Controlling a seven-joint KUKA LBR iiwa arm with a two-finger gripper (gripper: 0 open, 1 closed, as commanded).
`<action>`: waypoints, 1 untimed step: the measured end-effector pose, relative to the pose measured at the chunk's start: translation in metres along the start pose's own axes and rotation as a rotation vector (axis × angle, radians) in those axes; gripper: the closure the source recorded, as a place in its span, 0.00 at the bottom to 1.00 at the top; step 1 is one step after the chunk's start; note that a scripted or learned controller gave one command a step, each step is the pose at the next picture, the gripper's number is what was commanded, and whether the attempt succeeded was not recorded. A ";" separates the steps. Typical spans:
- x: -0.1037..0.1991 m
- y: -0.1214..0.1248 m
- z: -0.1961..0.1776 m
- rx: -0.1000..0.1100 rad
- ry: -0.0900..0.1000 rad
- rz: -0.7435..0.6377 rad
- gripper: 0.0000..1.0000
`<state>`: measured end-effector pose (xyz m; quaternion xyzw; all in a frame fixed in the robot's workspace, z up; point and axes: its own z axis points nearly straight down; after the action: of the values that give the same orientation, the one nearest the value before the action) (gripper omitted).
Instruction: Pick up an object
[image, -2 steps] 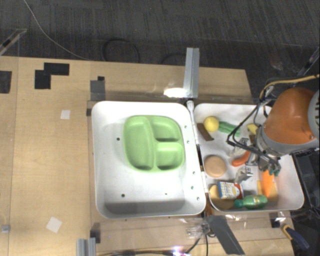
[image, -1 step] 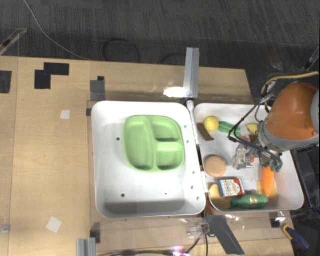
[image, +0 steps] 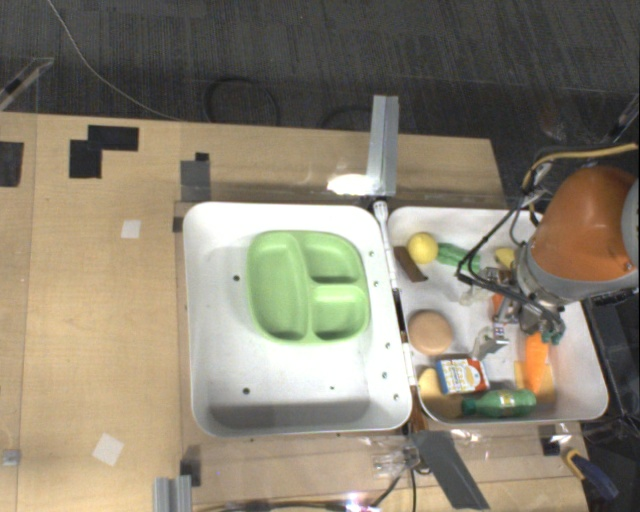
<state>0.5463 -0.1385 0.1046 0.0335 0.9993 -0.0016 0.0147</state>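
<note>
My gripper (image: 500, 332) hangs low in the right bin (image: 596, 385), below the arm's orange band (image: 590, 235). It is just right of a tan round bun (image: 431, 331) and above a small red and white carton (image: 462, 376). An orange carrot (image: 538, 366) lies to its right. A green bottle (image: 498, 403) lies along the bin's front wall. A yellow lemon (image: 423, 247) and a green item (image: 452, 254) sit at the back of the bin. I see nothing lifted by the gripper.
The left bin (image: 215, 390) holds a green divided tray (image: 305, 285). A brown piece (image: 408, 263) lies by the wall between the bins. Black cables (image: 490, 245) run from the arm over the right bin. A metal post (image: 383, 145) stands behind the bins.
</note>
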 end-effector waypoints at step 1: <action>0.048 -0.034 0.013 0.001 0.009 0.090 0.00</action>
<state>0.4970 -0.1688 0.0906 0.0783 0.9969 -0.0014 0.0104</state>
